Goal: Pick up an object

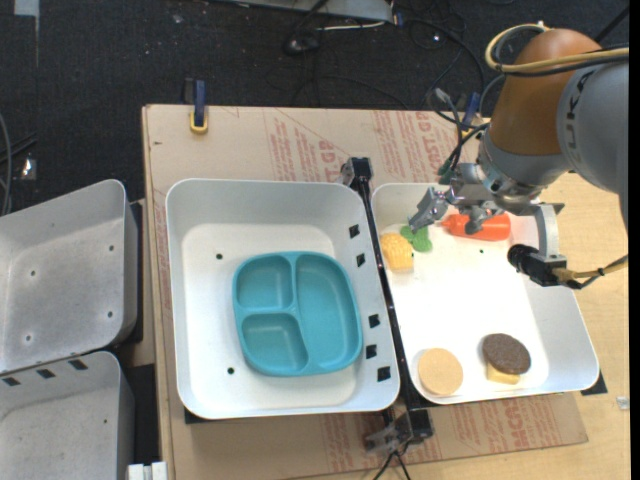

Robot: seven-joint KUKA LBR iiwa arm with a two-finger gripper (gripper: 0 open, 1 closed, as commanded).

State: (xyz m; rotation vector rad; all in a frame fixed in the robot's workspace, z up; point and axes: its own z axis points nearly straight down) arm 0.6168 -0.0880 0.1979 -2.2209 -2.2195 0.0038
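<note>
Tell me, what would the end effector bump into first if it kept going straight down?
Probably the carrot near the right bin's back edge; the end effector hovers beside it. Depth is hard to judge.

You see two smooth white plastic bins on a matt cardboard sheet printed in faded red. The teal divided tray looks like satiny plastic. The arm's orange band is glossy, its grey shell duller. The corn cob has a bumpy surface; the tan cookie looks matt.
</note>
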